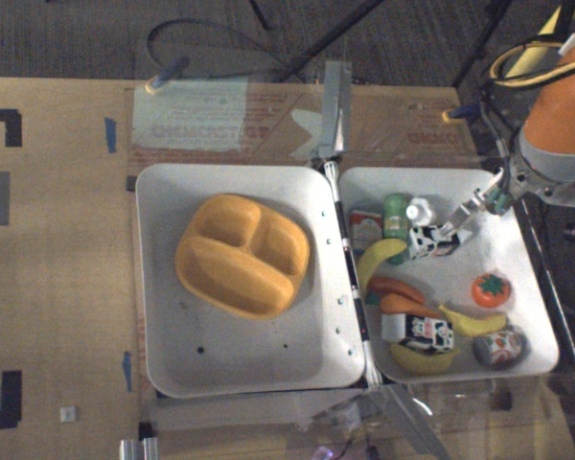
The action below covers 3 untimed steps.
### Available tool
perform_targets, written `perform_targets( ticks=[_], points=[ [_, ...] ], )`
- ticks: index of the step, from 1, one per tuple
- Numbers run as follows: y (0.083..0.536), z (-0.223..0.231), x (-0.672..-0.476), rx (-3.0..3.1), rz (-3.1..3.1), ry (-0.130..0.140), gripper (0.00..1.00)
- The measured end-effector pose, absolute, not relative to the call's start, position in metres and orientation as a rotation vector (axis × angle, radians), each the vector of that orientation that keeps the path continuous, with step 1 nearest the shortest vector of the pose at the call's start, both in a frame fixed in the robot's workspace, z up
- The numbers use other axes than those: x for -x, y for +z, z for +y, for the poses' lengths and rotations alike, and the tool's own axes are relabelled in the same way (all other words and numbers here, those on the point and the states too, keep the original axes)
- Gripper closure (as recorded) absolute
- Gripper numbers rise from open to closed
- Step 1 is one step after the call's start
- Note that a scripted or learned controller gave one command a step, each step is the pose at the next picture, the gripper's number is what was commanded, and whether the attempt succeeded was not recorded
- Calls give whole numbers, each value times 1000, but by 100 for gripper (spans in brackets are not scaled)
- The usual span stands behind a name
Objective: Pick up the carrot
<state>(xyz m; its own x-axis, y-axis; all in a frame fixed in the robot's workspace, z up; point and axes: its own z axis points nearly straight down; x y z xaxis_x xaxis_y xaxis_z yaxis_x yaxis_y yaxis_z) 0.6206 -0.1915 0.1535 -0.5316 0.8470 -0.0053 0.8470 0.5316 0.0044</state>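
While the bench (57, 257) fills most of the frame, two white bins sit side by side on it: the left bin (172, 353) at centre, the right bin (532, 286) toward the right edge. An orange divided tray (242, 254) lies tilted in the upper half of the left bin, with three compartments. The arm (556, 132) enters from the upper right, orange band showing, and slants down-left into the right bin. Gripper (439, 238) sits low in that bin's upper middle, at a black-and-white cow-print carton (427, 243); whether the fingers are spread or closed on it, cannot tell. Carrot (401, 295) lies at the bin's left-centre, two orange lengths side by side, just below a banana (377, 257) and just above a second cow-print carton (420, 331). Another banana (471, 322) lies right of the carrot. A tomato (491, 289) sits further right, apart. A green bottle (396, 215) stands near the top, a small can (499, 347) at lower right.
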Motion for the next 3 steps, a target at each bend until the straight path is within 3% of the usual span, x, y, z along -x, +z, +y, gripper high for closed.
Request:
perform_targets(
  ticks=[1, 2, 3],
  points=[
    [113, -217, -662, -1098, 2930, 6, 0],
    [107, -219, -660, -1168, 2906, 17, 0],
    [107, -222, -646, -1491, 2729, 25, 0]
  ],
)
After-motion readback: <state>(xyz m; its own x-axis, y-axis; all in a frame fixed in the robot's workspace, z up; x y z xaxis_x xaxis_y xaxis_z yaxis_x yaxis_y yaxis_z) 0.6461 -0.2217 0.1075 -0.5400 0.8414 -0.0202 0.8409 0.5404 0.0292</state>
